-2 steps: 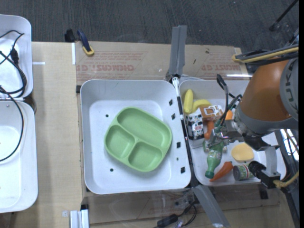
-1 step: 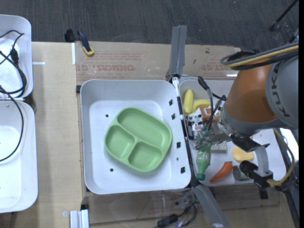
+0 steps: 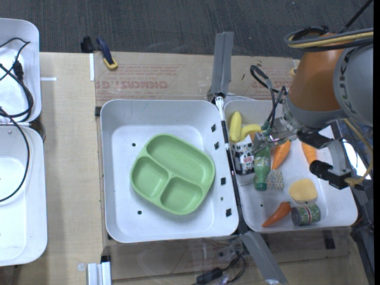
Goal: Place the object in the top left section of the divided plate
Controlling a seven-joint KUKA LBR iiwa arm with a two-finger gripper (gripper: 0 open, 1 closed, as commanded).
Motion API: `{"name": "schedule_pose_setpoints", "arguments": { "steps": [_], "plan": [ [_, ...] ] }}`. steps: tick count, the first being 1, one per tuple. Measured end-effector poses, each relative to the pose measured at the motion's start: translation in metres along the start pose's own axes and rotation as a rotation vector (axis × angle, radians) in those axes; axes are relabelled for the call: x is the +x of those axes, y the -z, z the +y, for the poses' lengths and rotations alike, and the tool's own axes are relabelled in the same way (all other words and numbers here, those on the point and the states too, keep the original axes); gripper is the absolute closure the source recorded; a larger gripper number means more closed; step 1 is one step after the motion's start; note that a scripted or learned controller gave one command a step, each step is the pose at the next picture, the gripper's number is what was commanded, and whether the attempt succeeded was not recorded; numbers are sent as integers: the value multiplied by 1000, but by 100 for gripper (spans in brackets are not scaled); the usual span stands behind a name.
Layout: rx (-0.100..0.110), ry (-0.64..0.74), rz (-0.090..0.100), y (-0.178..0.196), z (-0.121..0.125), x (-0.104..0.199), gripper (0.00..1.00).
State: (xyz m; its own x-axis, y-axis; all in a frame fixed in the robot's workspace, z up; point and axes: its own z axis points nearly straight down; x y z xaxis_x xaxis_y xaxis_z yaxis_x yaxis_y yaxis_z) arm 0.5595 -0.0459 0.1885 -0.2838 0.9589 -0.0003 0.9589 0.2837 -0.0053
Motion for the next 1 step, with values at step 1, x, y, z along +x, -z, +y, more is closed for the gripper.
{"name": "schedule_pose_setpoints", "arguments": {
  "steps": [1],
  "plan": [
    [1,-70,1,1,-51,35,100]
  ]
}}
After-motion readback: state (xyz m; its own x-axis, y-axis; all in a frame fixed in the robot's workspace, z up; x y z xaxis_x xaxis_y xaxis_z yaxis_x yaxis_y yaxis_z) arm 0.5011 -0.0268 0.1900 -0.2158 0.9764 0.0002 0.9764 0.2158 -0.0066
